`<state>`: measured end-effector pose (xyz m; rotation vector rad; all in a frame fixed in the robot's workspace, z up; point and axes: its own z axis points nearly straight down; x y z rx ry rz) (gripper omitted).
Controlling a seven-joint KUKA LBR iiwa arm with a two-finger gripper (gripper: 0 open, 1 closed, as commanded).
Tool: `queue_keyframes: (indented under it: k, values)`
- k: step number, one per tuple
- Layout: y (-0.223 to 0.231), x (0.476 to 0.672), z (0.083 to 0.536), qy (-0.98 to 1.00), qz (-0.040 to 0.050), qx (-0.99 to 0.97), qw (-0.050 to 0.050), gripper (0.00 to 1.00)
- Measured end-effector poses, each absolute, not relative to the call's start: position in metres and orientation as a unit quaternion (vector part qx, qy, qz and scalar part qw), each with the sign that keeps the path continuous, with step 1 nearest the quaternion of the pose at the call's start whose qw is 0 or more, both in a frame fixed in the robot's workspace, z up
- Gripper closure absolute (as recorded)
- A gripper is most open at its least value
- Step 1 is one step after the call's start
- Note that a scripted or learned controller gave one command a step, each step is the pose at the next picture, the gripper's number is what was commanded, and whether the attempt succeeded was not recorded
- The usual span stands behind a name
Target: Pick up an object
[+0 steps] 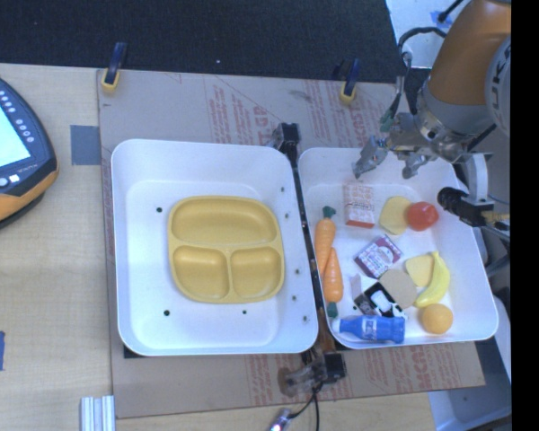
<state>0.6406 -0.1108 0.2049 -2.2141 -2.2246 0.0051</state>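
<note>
My gripper (390, 162) hangs open over the far edge of the right bin (485, 281), its fingers spread with nothing between them. Just below it in the bin lie a small red-and-white packet (359, 205), a pale yellow round piece (393, 214) and a red tomato (422, 215). Two carrots (327, 254) lie along the bin's left wall. Nearer the front are a purple packet (377, 257), a banana (437, 281), an orange (437, 318) and a blue bottle (373, 329) lying on its side.
The left bin (135, 241) holds a yellow divided plate (225, 246). A teach pendant (9, 155) lies at the bench's far left. Clamps (113, 65) hold the cardboard at the back edge. A black part of the arm's cabling (463, 206) overhangs the right bin's right side.
</note>
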Motion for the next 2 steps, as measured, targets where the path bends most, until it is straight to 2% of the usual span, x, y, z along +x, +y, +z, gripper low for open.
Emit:
queue_keyframes:
  k: [1,2]
  values:
    - [-0.108,0.621,0.091,-0.709,0.0029,-0.705,0.002,0.0]
    - [-0.126,0.656,0.092,-0.709,0.0009,-0.706,0.001,0.0]
